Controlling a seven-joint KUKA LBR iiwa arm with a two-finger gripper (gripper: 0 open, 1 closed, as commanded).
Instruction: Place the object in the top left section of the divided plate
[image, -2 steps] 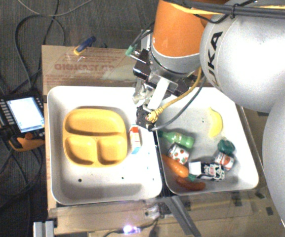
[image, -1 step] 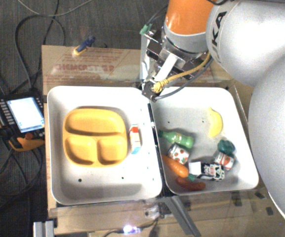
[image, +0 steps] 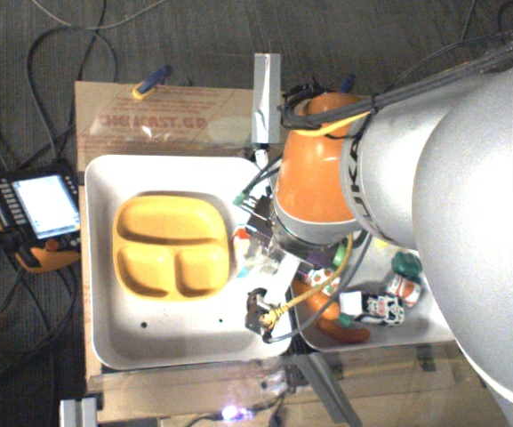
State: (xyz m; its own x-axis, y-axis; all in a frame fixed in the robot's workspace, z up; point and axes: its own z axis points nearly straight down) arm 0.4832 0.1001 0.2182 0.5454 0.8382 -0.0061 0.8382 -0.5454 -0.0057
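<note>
The yellow divided plate [image: 172,245] lies in the left white bin [image: 105,327]. It has one wide section on the far side and two smaller ones on the near side, and nothing lies in any of them. My gripper [image: 260,254] hangs under the orange wrist band [image: 314,181], at the plate's right edge over the wall between the two bins. Cables and wrist parts clutter it, and I cannot make out anything held. Several small objects lie in the right bin, among them an orange piece [image: 323,305] and a red sausage shape [image: 343,332].
The grey arm covers most of the right bin [image: 416,327]. A white and black toy [image: 382,307] and a teal item [image: 406,262] lie near its front. A black part on a yellow cable [image: 260,311] dangles over the left bin's right side. A handheld pendant [image: 36,207] sits left of the bench.
</note>
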